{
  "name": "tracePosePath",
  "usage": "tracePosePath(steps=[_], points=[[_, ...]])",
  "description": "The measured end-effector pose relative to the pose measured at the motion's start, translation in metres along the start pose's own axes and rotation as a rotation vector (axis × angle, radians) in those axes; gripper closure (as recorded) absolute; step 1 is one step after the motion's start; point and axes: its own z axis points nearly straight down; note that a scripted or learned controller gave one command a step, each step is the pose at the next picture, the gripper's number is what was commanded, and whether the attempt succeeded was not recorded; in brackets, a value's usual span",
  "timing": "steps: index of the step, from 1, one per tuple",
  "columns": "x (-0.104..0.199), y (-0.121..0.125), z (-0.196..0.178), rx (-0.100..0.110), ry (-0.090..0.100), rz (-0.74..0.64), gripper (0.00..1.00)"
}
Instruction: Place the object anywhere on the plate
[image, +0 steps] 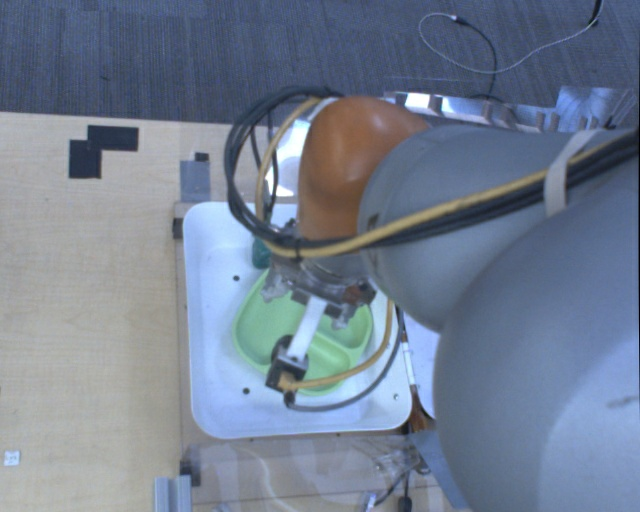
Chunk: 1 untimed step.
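A green divided plate (254, 332) lies in a white bin (210, 330) under the grey-and-orange arm (480, 250). A small teal object (259, 251) peeks out at the plate's 11 o'clock rim. The gripper (322, 296) hangs over the plate, and it cannot be told whether it is open or closed. At 12 o'clock, dark carpet (200, 50) borders the pale wooden desk (90, 330).

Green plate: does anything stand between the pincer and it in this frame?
Nothing visible does. The pincer hangs right over the green plate, whose bare left part shows no obstacle. A teal thing sits at the plate's upper-left rim, mostly hidden under the arm.
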Motion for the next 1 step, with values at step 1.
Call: tracePosePath(steps=[1], points=[[0.0011, 0.0001, -0.0088, 0.001, -0.003, -0.009, 1.0]])
